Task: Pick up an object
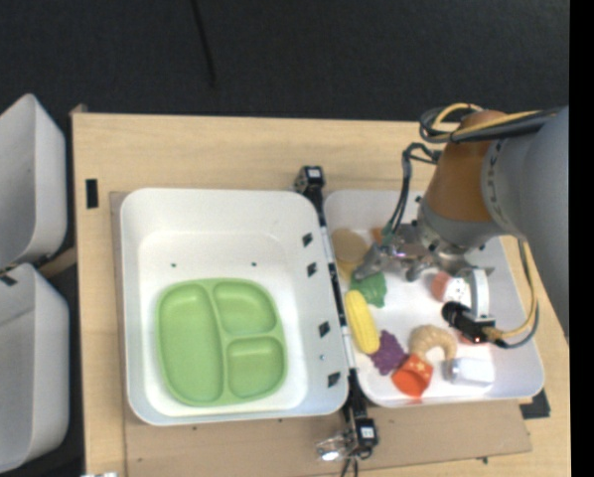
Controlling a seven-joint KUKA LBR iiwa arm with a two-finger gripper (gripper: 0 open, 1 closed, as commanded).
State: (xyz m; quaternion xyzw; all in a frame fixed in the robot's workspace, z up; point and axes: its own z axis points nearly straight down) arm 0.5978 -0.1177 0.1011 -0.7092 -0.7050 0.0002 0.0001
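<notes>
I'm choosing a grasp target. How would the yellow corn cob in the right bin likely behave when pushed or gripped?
The corn cob looks rounded and elongated, so it may roll sideways if nudged. Its glossy surface suggests hard, light plastic, perhaps slippery. The purple toy beside it could block rolling.

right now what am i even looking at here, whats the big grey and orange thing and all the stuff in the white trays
You are looking down at a slant from one fixed camera above a wooden bench. The big grey machine with the orange band is a robot arm reaching in from the right; at its end is a two-finger gripper, lowered into the right-hand shallow white bin.

That bin holds small toy foods: a green leafy piece, a yellow corn cob, a purple grape bunch, a tan croissant-like piece, a red piece and a small white item.

The left-hand white bin holds one light green divided plastic plate with three compartments.

The gripper sits just above the green leafy piece, but the picture does not show anything clearly between its fingers, so I would not say it holds anything.
</notes>
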